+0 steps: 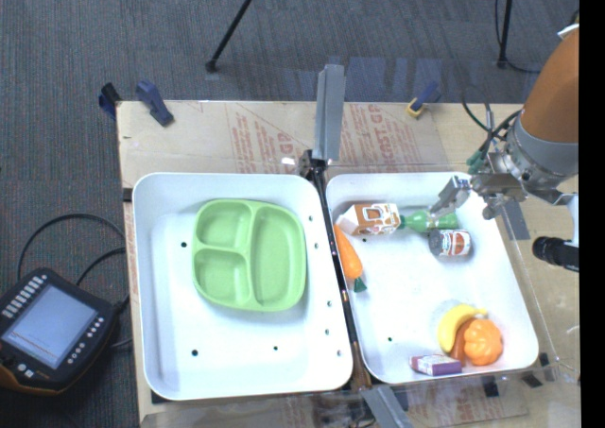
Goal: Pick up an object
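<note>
My gripper [478, 214] hangs over the far right part of the right bin [416, 317], its two grey fingers [448, 196] spread open with nothing between them. The left finger is right above a green bottle [427, 221] that lies on its side. Just below it rests a small dark can [451, 243]. Left of the bottle lies an orange and white carton [371, 218]. An orange carrot [349, 257] lies along the bin's left wall. At the near right sit a yellow banana [454, 322], an orange round fruit [482, 344] and a small pink box [435, 365].
The left bin [170, 322] bears a green divided plate [250, 254]. A grey upright post [329, 114] stands behind the joint between the bins. A handheld control pad [47, 327] lies on the floor at the left. Tripod legs stand behind the bench.
</note>
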{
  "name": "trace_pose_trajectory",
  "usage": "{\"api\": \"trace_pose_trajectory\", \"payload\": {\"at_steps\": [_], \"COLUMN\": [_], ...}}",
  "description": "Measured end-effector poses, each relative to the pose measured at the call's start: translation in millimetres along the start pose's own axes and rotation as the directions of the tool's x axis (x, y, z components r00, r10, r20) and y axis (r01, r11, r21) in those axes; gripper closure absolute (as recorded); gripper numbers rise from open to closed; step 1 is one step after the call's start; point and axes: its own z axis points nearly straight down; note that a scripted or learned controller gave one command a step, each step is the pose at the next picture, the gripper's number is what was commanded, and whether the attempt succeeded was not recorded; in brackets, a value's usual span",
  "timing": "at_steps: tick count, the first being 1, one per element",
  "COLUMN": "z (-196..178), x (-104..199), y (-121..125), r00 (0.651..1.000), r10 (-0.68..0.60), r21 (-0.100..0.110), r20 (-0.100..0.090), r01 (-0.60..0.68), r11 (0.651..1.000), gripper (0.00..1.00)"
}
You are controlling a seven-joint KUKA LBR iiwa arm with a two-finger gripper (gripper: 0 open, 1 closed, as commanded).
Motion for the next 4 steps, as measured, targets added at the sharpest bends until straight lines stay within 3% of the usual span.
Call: {"api": "trace_pose_trajectory", "payload": {"at_steps": [1, 2, 3, 4], "z": [62, 164, 163, 153], "x": [-16, -44, -49, -49], "y": [57, 34, 38, 38], "r00": [0.985, 0.989, 0.995, 0.995], "r10": [-0.174, -0.15, -0.104, -0.102], "r21": [-0.001, 0.0, -0.003, -0.004], "r20": [0.001, -0.001, 0.0, -0.001], "r01": [0.174, 0.15, 0.104, 0.102], "r11": [0.985, 0.989, 0.995, 0.995], "gripper": [0.0, 0.0, 0.0, 1.0]}}
